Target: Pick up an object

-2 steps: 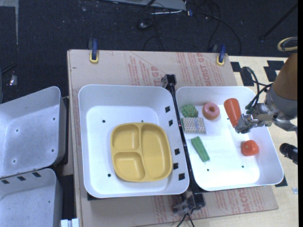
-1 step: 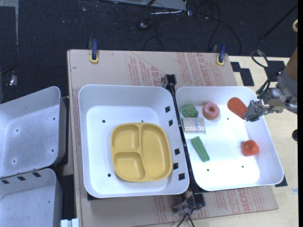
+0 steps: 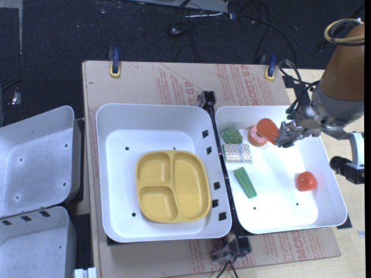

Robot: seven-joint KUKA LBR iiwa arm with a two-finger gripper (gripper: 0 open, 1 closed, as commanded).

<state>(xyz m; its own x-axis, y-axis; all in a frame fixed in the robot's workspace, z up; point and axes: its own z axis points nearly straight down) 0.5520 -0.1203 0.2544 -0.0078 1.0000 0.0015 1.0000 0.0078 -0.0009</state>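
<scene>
My gripper point(image 3: 284, 138) hangs low over the far side of the right white bin point(image 3: 324, 213), right beside the round orange-red plastic piece point(image 3: 264, 130) near the back wall, and I honestly cannot tell what state it is in. That piece looks light, stiff and smooth, so likely slippery. I'd pinch it square across its widest part, not at an edge.
</scene>
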